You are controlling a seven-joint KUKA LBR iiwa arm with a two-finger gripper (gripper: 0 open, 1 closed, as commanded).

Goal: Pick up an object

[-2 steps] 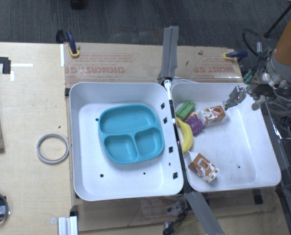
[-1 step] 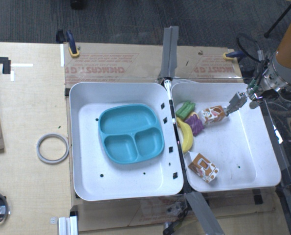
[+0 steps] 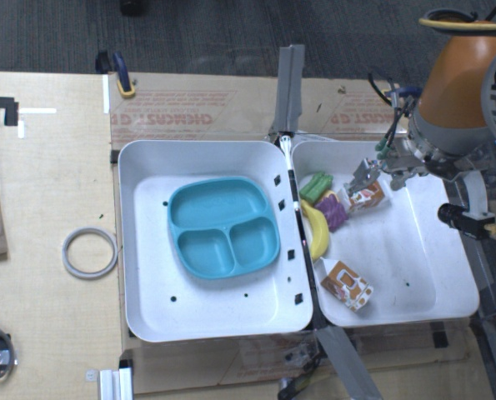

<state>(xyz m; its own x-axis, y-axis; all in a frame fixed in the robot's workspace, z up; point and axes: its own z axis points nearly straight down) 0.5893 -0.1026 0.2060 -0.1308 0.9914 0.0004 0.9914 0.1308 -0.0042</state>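
The surface, of pale wood grain, was seen to carry two shallow white bins side by side, with brown printed cardboard behind them. The arm, smooth and rounded with its orange band, was seen reaching in from the right over the right bin.

In the left bin, a rounded glossy plastic tub, a teal tray with three compartments was lying flat, its long axis set at a slight slant from upper left to lower right.

In the right bin a small heap was gathered against the left wall: a curved yellow banana running roughly up and down along the wall, a green piece above it pointing up and to the right, and a purple piece just beside both. A brown-and-white packet, boxy and printed, was lying near the front of the bin, its long axis slanted from upper left to lower right, apart from the heap.

A second brown-and-white packet was lying at the right of the heap, long axis tilted up to the right. The pincer was set right over this packet, its metal tips at the packet's upper edge; whether it was clenched or released cannot be told, nor whether the packet was gripped.

On the surface to the left a grey ring was lying flat, well apart from the bins.
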